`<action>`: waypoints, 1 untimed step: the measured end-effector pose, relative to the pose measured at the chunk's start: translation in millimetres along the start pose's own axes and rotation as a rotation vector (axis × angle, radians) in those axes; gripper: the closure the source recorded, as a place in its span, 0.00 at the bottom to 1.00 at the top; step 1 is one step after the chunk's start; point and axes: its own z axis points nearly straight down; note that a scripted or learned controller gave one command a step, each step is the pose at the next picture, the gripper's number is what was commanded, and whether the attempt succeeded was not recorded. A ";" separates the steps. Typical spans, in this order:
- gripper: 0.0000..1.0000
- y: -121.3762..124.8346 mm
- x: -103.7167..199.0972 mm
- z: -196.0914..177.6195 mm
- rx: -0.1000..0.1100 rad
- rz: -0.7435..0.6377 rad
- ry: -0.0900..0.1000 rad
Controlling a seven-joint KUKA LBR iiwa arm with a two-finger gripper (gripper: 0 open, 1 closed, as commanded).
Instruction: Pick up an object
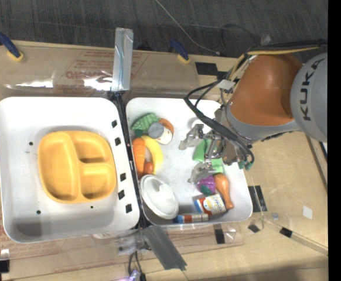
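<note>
Two white bins share the bench; right bin (179, 107) holds toys. Gripper (196, 154) hangs spread over a green block (201, 151), whose long axis runs near-vertically in view, beside a purple toy (207, 184).

This is a robotics lab, set up for testing rather than living or cooking. A grey industrial arm (293, 98) with an orange band and bundled black cables reaches over a bench (287, 174) topped with taped-down cardboard. Beneath its tool sits a white bin (179, 107) of toy food; a second white bin (12, 157), well to the far side of the tool, holds a yellow divided tray (77, 165). Blue clamps (9, 45) and grey tape (123, 60) fix the sheeting, and dark carpet (59, 7) lies beyond.
</note>
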 end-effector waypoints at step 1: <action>0.00 -76.1 -18.0 83.4 -0.003 -0.009 0.007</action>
